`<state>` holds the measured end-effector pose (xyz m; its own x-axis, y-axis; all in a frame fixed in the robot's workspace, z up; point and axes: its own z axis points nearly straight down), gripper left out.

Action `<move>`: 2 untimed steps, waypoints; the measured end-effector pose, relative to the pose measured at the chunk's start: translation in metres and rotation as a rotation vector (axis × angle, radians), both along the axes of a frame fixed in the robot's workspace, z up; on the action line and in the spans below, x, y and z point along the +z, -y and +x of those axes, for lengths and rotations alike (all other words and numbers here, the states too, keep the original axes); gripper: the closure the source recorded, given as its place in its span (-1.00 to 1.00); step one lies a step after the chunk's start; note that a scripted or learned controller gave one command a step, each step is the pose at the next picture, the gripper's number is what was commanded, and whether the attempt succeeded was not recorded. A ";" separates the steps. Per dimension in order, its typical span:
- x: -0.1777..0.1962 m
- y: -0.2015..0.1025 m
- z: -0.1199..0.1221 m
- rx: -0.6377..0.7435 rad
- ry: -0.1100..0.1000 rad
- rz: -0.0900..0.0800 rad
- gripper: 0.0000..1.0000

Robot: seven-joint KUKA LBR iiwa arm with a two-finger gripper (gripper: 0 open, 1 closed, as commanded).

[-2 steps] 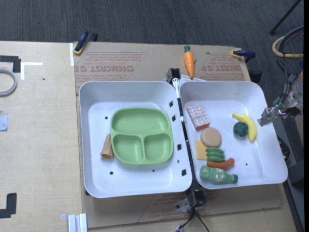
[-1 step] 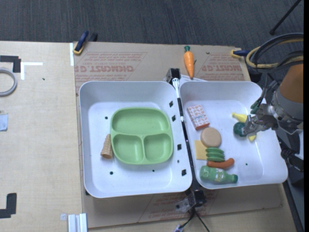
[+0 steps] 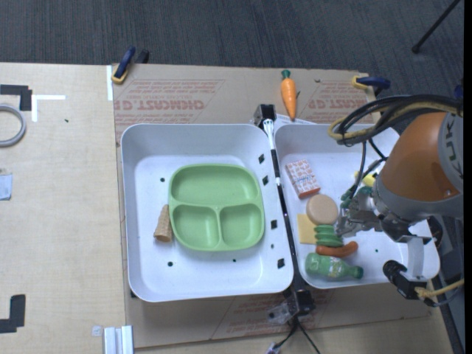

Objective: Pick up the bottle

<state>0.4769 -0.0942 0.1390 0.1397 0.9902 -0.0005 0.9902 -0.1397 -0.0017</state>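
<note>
A green bottle (image 3: 333, 267) lies on its side near the front edge of the right bin (image 3: 383, 277), its cap end pointing right. My gripper (image 3: 348, 220) hangs over the same bin, a little above and behind the bottle, close to a red sausage (image 3: 341, 249) and a green pea pod (image 3: 327, 234). Nothing shows held in it. The grey arm with its orange band (image 3: 420, 164) covers the bin's right side.
Also in the right bin are a red-and-white box (image 3: 302, 177), a tan bun (image 3: 321, 210) and a yellow cheese slice (image 3: 304, 228). The left bin (image 3: 140, 198) holds a green divided plate (image 3: 217, 207) and a cone (image 3: 163, 223). A carrot (image 3: 287, 94) lies on the cardboard behind.
</note>
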 end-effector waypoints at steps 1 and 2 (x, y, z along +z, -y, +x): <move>0.053 -0.147 0.000 -0.205 -0.001 -0.001 1.00; 0.122 -0.162 0.001 0.075 0.000 -0.001 1.00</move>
